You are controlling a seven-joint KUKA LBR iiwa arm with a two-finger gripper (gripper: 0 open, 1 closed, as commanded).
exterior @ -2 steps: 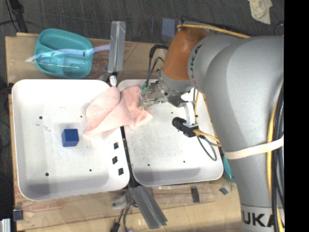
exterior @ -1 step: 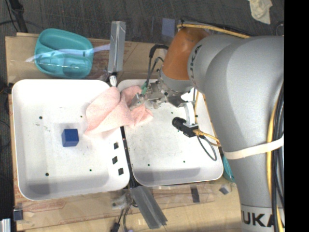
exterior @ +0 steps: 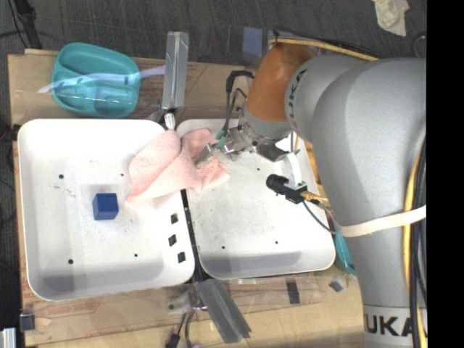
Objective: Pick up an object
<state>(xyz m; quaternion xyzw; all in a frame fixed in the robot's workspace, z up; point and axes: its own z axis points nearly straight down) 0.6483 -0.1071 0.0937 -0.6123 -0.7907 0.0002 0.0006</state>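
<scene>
The gripper (exterior: pixel 217 149) is low over the pink cloth (exterior: pixel 172 167), at the end of the cloth that lies in the right bin (exterior: pixel 261 259). The cloth is draped across the wall between the two bins, with its bigger part in the left bin (exterior: pixel 43 194), toward 9 o'clock from the gripper. I cannot tell whether the fingers are spread or pressed together, because the wrist and the folds of the cloth hide them.

For this step I judge the cloth to be the target. A good grasp should take a raised fold, not the flat edge, and the fingers should go deep enough to catch some layers. The lift should be straight up and slow, since the cloth can drag on the wall between the bins and slip out. The blue cube (exterior: pixel 106 206) sits well apart, toward 8 o'clock from the cloth, so it should not disturb.
</scene>
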